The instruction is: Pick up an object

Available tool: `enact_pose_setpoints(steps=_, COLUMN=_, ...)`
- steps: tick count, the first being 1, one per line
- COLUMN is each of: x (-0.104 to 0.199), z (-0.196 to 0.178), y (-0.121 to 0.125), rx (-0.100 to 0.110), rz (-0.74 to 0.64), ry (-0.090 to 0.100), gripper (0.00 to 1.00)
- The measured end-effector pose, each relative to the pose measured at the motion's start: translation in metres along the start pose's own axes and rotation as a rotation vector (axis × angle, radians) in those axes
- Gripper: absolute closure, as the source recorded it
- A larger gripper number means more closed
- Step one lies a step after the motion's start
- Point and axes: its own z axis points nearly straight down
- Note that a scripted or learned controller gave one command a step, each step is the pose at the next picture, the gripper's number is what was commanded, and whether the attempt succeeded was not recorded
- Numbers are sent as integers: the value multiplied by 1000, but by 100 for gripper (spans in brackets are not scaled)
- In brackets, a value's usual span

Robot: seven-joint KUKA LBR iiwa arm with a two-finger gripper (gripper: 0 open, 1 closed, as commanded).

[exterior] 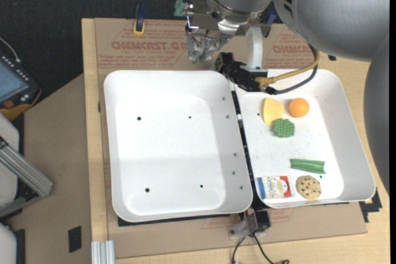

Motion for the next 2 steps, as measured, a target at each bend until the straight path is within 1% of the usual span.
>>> enact_pose_setpoints(steps=1, x=57, z=8, y=9, rx=-5, rz=-3, ry=2, gripper=100)
enact_pose_setpoints(steps=2, x=62, z=14, y=44, rx=-6, rz=1, ry=1, gripper=100)
